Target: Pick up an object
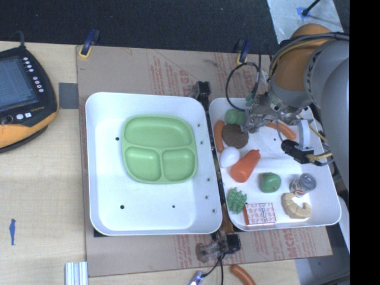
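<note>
Evenly and brightly lit from above, with soft, short shadows only along the inner walls of the left bin [98,159] and under the green divided plate [159,148]. Mild glare on the white plastic, washing out detail in the right bin [323,218]. Reasonably sharp at centre, slightly soft and grainy throughout, darker toward the carpet [148,8] at top.

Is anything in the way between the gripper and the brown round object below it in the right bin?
Nothing visible separates them: the gripper sits right beside the brown round object. A carrot and a white egg crowd that object's sides.
</note>
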You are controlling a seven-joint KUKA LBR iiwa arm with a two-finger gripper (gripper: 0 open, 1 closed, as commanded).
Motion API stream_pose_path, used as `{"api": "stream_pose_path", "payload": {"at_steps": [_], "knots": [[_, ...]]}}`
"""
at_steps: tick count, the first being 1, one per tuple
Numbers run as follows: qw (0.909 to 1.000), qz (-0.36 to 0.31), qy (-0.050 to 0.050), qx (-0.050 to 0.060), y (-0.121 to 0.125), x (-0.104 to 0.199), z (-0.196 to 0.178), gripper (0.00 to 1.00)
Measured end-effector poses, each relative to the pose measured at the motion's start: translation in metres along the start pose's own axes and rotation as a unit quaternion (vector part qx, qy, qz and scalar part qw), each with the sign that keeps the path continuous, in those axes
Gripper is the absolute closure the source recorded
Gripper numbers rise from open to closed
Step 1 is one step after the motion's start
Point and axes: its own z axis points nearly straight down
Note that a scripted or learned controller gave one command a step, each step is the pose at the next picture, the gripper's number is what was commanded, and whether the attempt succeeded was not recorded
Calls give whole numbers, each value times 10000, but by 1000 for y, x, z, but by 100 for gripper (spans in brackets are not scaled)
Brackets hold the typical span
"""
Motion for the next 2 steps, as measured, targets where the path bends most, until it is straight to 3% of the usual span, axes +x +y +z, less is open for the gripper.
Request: {"api": "stream_pose_path", "payload": {"at_steps": [1,2], "knots": [[9999,35,-51,-122,-9,10,8,100],[9999,37,-49,-116,-10,10,9,0]]}}
